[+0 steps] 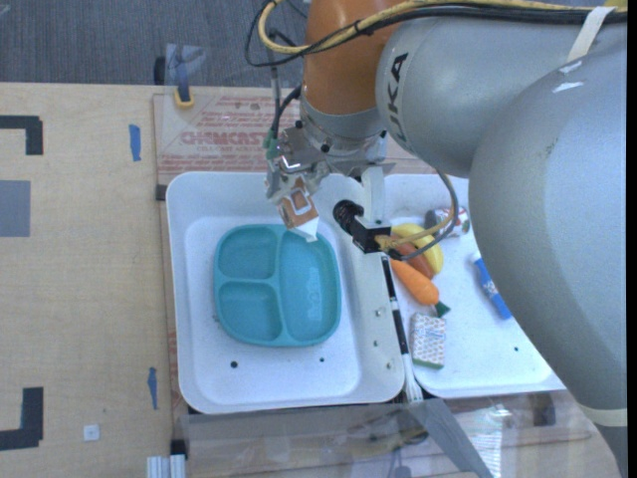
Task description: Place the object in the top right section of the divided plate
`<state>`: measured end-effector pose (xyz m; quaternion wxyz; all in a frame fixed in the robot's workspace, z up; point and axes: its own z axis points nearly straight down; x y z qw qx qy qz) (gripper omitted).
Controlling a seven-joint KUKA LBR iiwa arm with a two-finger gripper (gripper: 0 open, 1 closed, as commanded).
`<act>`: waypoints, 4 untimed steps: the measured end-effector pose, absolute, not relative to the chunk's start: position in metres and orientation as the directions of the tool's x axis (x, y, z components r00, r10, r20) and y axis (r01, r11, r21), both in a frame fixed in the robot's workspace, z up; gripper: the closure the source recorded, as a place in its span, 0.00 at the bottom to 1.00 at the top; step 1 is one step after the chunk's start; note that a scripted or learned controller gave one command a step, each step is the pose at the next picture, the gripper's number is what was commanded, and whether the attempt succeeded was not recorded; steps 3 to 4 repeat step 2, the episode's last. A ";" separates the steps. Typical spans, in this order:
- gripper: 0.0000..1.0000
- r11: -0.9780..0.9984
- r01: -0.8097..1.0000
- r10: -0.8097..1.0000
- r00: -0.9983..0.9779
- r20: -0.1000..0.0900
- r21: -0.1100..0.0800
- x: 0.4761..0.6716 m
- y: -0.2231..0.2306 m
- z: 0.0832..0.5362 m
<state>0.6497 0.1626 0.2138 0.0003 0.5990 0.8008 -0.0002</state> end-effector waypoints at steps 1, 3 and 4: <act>1.00 0.456 0.890 0.890 -0.456 0.001 -0.005 0.629 0.198 0.192; 0.00 0.456 0.890 0.890 -0.456 0.001 -0.004 0.629 0.197 0.193; 0.00 0.456 0.890 0.890 -0.456 0.001 -0.004 0.629 0.197 0.193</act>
